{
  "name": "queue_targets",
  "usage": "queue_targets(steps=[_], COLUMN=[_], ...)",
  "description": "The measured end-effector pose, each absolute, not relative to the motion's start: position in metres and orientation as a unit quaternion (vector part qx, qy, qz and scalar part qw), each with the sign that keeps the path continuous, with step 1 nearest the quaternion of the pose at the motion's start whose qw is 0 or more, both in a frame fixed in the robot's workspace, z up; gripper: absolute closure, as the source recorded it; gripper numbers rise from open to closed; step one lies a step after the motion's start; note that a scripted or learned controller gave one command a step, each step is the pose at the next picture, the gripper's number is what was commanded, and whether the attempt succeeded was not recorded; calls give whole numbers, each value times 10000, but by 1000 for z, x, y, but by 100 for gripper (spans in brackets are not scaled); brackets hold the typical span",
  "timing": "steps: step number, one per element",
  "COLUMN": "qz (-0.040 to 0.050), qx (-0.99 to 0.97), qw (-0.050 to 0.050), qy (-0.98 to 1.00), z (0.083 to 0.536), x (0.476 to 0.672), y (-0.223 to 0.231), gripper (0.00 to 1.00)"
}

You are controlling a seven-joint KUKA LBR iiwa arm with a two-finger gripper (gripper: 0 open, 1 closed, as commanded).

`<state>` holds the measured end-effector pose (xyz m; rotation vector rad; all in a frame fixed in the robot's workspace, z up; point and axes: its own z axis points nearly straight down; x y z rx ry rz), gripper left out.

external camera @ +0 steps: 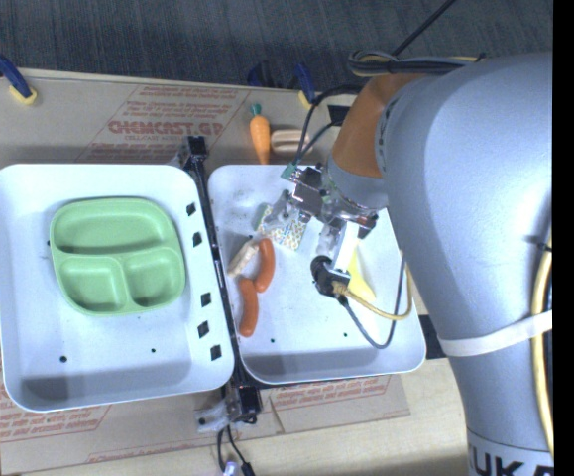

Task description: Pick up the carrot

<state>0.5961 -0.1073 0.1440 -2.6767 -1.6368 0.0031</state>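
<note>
The small orange carrot (259,137) lies ungrasped on the desk (118,117), at eleven o'clock from the hand (301,206), whose grip cannot be told.

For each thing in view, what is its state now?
carrot: lying on the cardboard outside the bins, beyond the right bin's far rim.
green tray: flat in the left bin, right side up.
sausages: lying in the right bin.
gripper: over the right bin.
</note>
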Motion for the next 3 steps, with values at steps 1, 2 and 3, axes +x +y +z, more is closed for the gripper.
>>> queue_targets(steps=[1, 2, 3], qz=[28, 9, 7], qx=[-8509, -7954, -7687], qw=[44, 13, 2], qy=[-5253, -6061, -6396], z=[153, 251, 338], x=[596, 541, 476], y=[-106, -130, -200], gripper=[100, 100, 100])
